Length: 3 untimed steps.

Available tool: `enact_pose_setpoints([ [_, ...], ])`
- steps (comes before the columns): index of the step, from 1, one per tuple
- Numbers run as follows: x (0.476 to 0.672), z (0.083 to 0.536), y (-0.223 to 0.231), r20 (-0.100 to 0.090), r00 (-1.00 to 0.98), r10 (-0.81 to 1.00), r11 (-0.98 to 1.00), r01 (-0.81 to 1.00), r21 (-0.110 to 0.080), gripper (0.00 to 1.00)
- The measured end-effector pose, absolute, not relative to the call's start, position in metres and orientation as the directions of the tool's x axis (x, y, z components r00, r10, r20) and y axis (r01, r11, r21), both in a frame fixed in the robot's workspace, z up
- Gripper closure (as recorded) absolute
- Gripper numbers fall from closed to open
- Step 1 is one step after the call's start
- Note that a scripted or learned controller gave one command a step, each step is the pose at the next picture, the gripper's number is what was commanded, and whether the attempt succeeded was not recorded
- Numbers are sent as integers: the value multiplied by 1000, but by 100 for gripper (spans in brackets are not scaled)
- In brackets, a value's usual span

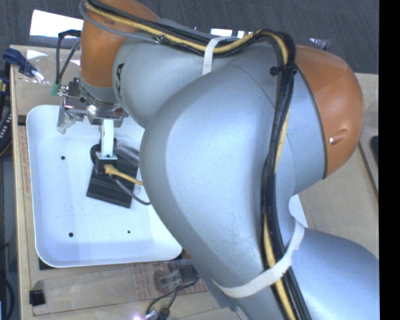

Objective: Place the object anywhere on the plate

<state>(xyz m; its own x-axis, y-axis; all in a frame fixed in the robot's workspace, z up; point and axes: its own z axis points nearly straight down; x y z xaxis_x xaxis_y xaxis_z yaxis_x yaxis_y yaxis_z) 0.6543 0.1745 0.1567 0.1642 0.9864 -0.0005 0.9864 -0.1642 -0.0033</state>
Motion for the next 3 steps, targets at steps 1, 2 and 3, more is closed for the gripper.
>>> enact_pose_setpoints([
  [1,630,238,185,0,66,998,-66,998,-1,0],
  [2,619,225,219,-1,57,998,-57,998,-6,0],
  [3,591,226,217,-1,50,999,-50,999,-5,0],
])
